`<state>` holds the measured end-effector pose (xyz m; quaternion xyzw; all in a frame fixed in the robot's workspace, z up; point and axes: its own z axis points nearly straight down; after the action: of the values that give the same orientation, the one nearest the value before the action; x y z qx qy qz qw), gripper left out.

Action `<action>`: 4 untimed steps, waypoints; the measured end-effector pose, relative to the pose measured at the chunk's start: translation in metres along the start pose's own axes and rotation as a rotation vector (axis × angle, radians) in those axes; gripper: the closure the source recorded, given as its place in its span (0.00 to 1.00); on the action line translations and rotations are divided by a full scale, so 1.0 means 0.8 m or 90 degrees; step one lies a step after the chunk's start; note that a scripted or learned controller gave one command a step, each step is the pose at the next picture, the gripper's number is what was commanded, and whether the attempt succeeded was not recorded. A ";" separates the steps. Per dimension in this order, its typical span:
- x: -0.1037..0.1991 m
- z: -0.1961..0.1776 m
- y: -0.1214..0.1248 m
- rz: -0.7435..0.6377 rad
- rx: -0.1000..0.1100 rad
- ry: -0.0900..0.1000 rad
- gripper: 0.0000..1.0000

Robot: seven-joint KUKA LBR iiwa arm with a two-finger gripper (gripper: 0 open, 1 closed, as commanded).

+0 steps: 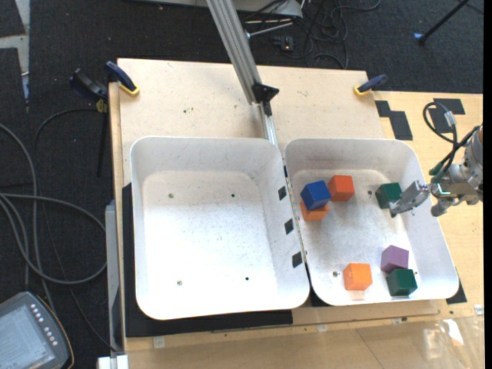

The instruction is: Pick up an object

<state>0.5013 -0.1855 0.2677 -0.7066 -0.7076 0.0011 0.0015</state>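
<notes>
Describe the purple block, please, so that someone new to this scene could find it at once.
Start at the right-hand white bin, which holds the coloured blocks, and look to its near right corner. The purple block sits there, touching a dark green block just in front of it, with an orange block to its left. It is the one purple block.

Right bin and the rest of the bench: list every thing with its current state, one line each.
Gripper: low over the right bin, beside a green block; grip unclear.
Green block: on bin floor, at the gripper.
Blue block: stacked on an orange block.
Second orange block: resting beside the blue.
Third orange block: resting alone.
Purple block: touching second green block.
Left bin: upright.
</notes>
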 end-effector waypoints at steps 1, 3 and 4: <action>0.000 -0.003 0.001 0.001 -0.003 -0.001 0.00; 0.000 0.146 0.004 0.002 0.001 0.000 0.00; 0.001 0.213 0.002 0.001 0.001 0.001 0.00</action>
<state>0.5027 -0.1846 0.0974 -0.7075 -0.7067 0.0012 0.0023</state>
